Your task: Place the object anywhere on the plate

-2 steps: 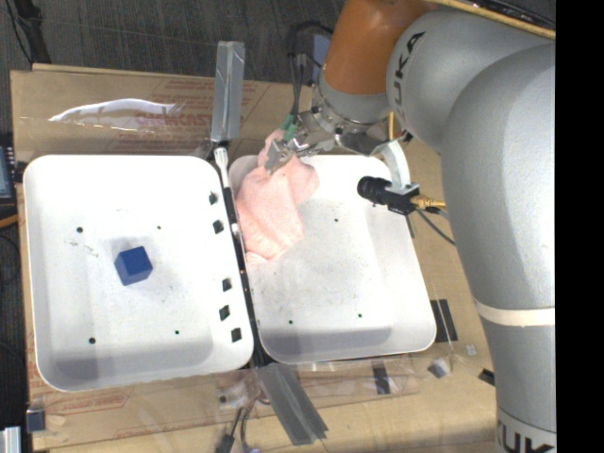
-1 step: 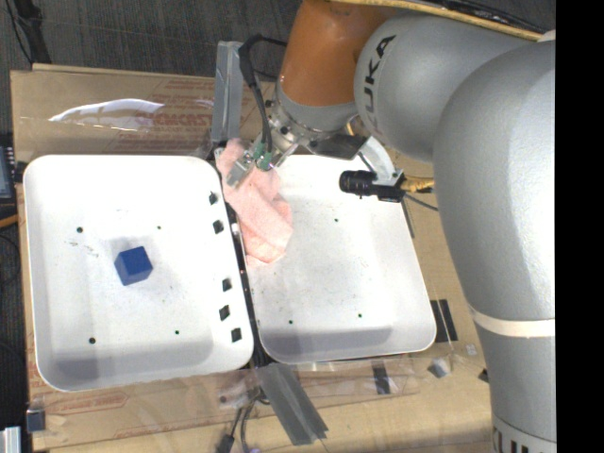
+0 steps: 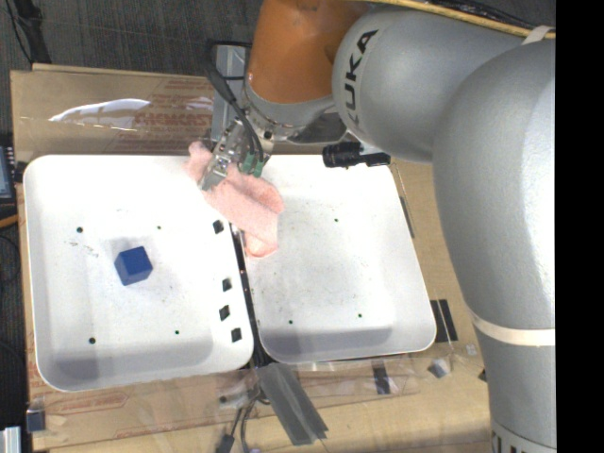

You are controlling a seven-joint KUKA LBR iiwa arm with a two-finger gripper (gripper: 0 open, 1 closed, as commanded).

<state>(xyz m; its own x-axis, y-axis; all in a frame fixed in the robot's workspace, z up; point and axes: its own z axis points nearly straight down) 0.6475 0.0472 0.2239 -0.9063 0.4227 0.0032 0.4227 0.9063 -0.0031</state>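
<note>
Gripper [image 3: 229, 159] at far edge of bins, over divider; pink cloth-like object [image 3: 249, 206] hangs from it, draping toward near side across rim between left bin [image 3: 57, 253] and right bin [image 3: 377, 253]. Fingers look clenched on cloth's far end, though grip point partly hidden. Blue cube [image 3: 134, 264] sits in left bin, well apart. No plate recognisable; cannot tell target. Judgement: lift enough that trailing end clears rim, carry slowly so limp cloth doesn't snag, lower before release, avoid dragging cube.
</note>
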